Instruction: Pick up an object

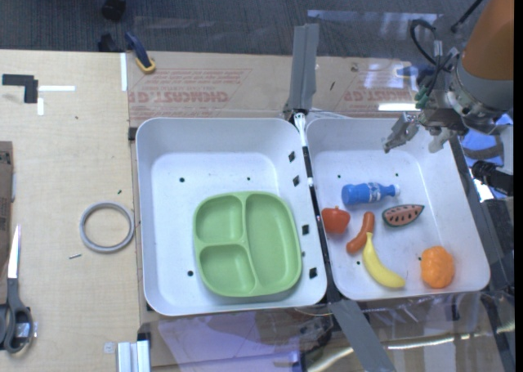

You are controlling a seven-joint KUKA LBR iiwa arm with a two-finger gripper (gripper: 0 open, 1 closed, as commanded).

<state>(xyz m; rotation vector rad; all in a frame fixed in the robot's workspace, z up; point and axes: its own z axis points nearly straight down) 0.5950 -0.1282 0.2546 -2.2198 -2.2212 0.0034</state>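
Hovering over the right bin's far edge, end effector with fingers spread open, gripping nothing. Lying in that bin: blue bottle, tomato, sausage, banana, watermelon slice, orange. Sitting in the left bin, a green divided plate.

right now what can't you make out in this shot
- Two-finger gripper, camera view: fingers too small and blurred to judge.
- Grey arm with orange band: cut off by the right and top edges.
- Silver scissors: cut off by the left edge.
- Blue plastic bottle: label too small to read.
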